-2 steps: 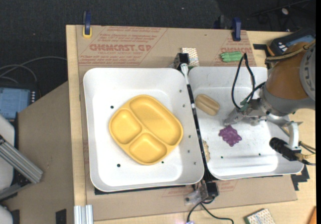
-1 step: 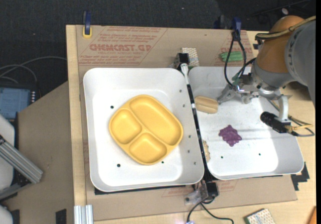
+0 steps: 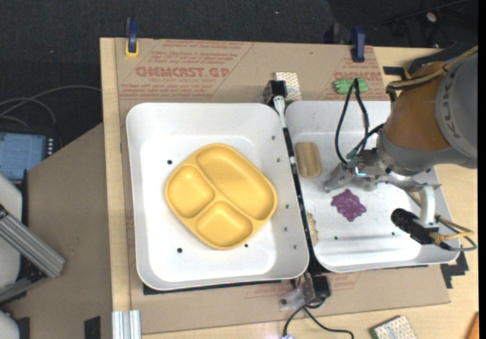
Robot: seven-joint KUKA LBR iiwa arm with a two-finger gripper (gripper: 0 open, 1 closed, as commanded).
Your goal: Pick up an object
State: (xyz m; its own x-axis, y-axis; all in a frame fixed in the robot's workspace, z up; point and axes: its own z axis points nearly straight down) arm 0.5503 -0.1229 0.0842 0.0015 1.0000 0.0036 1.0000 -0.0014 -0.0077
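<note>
My gripper (image 3: 354,178) hangs low in the right bin (image 3: 372,250), open, with nothing between its fingers. Just below it a small purple object (image 3: 348,204) lies on the bin floor. A tan oblong block (image 3: 307,159) rests against the same bin's left wall, to the left of the gripper. A yellow three-compartment plate (image 3: 220,194) lies in the middle of the left bin (image 3: 152,132). The grey arm with its orange band (image 3: 414,121) comes in from the right.
A green object (image 3: 350,86) lies on the brown board behind the right bin. Blue clamps (image 3: 132,33) hold the board's back edge. A ridge (image 3: 292,178) where the bins meet separates them.
</note>
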